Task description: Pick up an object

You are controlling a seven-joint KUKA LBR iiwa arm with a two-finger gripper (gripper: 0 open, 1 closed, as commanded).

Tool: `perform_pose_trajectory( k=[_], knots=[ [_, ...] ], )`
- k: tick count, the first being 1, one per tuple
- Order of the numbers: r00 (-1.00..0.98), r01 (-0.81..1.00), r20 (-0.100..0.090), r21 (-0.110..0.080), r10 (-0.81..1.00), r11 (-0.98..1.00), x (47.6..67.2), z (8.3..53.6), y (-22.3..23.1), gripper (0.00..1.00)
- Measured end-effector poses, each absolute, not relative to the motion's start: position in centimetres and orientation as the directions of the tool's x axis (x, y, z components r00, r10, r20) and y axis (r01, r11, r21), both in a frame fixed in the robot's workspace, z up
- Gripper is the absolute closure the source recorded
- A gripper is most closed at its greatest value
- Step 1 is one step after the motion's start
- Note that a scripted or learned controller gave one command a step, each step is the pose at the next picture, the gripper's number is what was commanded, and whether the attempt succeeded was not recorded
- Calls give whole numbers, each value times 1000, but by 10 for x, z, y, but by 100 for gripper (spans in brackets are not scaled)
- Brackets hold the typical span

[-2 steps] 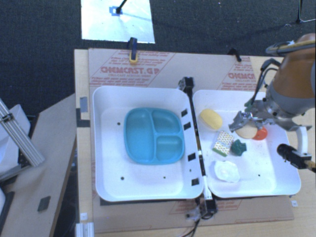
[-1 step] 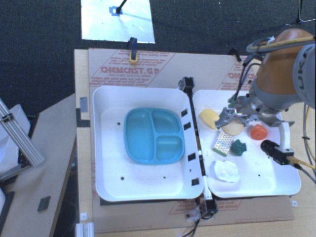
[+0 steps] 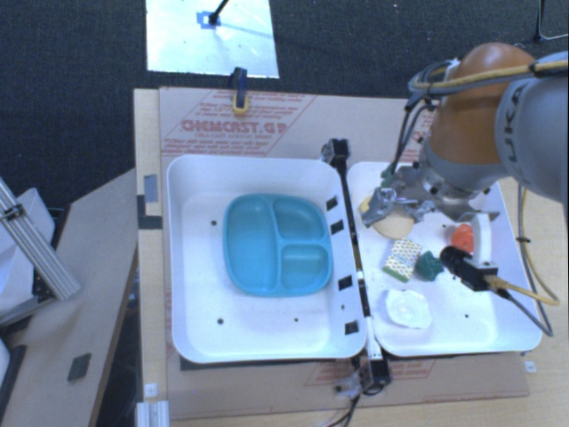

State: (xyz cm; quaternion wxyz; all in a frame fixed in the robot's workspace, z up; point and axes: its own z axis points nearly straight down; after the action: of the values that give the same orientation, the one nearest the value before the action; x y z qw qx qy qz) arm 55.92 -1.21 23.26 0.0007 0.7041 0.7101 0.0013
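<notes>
My gripper (image 3: 382,206) hangs low over the upper left part of the right bin (image 3: 507,323), below the grey arm with its orange band. A pale tan round object (image 3: 394,227) lies right under and beside the gripper; whether they touch I cannot tell. Close by in the same bin lie a green-and-white patterned block (image 3: 403,258), a small teal object (image 3: 429,266), an orange object (image 3: 461,236), a white upright piece (image 3: 483,237) and a white round lid (image 3: 408,309).
The left bin (image 3: 191,265) holds a blue divided plate (image 3: 276,244). A black divider rail (image 3: 349,238) runs between the two bins. Cardboard lies under both bins, and a grey side table (image 3: 80,265) stands at the left.
</notes>
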Motion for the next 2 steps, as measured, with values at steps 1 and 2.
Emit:
perform_pose_trajectory(
  k=[1,2],
  knots=[
    [-8,1000,1,2,1000,8,569,221,40,100],
    [-8,1000,1,2,1000,8,579,215,86,100]
  ],
)
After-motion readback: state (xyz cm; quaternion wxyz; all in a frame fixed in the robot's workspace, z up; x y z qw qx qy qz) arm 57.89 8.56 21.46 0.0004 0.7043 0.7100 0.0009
